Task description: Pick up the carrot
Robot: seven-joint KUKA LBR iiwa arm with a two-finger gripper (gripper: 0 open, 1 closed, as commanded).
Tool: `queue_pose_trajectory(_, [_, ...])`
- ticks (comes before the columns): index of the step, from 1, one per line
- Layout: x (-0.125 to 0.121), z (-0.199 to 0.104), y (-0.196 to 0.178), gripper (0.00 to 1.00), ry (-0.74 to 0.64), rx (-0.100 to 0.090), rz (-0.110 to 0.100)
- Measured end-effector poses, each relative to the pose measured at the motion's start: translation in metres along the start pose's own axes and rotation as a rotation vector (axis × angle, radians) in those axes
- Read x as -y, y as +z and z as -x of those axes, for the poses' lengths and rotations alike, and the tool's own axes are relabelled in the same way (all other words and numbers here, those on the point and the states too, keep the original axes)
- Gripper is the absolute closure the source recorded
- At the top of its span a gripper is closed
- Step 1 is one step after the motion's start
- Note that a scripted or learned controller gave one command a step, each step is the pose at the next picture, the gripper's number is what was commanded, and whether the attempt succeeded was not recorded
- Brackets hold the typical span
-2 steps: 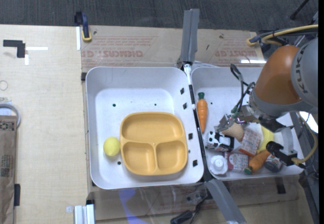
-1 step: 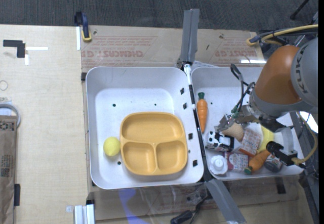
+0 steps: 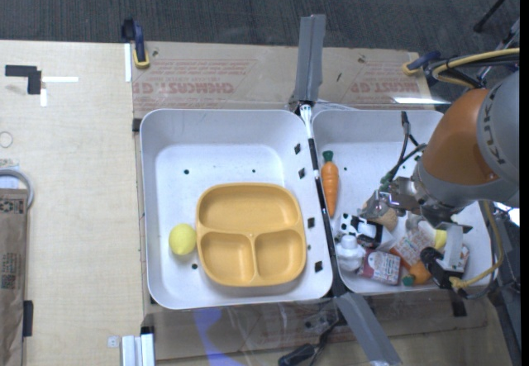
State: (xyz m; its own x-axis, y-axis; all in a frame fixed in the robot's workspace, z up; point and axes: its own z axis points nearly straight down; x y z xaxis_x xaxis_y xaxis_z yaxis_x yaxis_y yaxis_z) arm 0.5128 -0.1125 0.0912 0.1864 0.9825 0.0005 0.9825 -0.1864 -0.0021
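Grey arm (image 3: 463, 149) reaching in over the right bin (image 3: 372, 121). Gripper (image 3: 387, 206) low among the clutter of small toys (image 3: 364, 244). Carrot (image 3: 330, 183) just to the camera-left of the gripper, against the bin's left wall, long axis running top to bottom, green end up. Finger opening: cannot tell; nothing seen held.

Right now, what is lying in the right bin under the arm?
Beside the arm, the right bin holds a carrot by its left wall and a clutter of small toys near its front. The arm covers whatever lies beneath it.
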Motion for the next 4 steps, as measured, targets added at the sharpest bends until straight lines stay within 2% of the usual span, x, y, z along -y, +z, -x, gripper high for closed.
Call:
queue_pose_trajectory(1, [0.008, -0.012, -0.001, 0.00, 0.357, 0.000, 0.003])
queue_pose_trajectory(2, [-0.034, -0.015, 0.001, 0.00, 0.956, 0.003, -0.003])
queue_pose_trajectory(3, [-0.044, 0.008, 0.001, 0.00, 0.994, 0.003, -0.003])
queue_pose_trajectory(4, [0.009, 0.055, -0.011, 0.00, 1.170, -0.028, 0.037])
